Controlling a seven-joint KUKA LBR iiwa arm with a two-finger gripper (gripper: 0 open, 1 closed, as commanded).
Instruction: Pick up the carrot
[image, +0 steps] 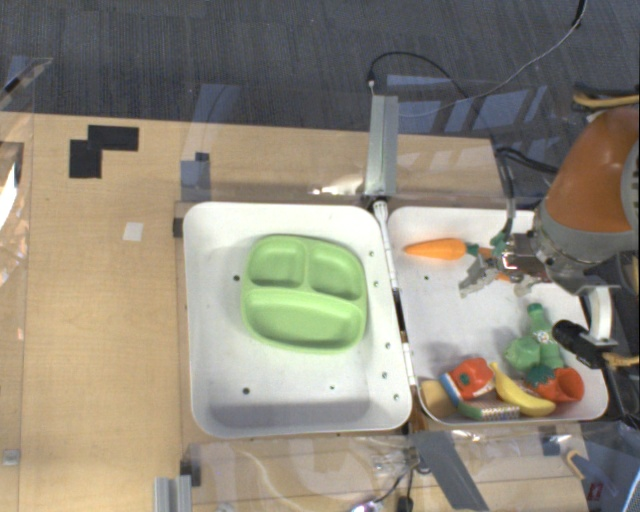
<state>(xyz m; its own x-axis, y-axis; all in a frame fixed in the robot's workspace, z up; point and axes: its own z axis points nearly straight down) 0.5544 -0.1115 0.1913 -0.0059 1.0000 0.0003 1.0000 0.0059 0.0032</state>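
Wooden bench (90, 300) under me carries two shallow white bins side by side. Left bin (215, 400) holds a green divided plate (303, 292) near its middle. Right bin (440, 320) holds the carrot (435, 249), lying on its side at the far left corner, tip pointing left, leafy end toward me. I reach in from the right, and my gripper (483, 268) sits just beside the carrot's leafy end, fingers spread apart with nothing between them. At the near side of the right bin lie a banana (522, 394), a red toy (470, 381) and a green toy (527, 351).
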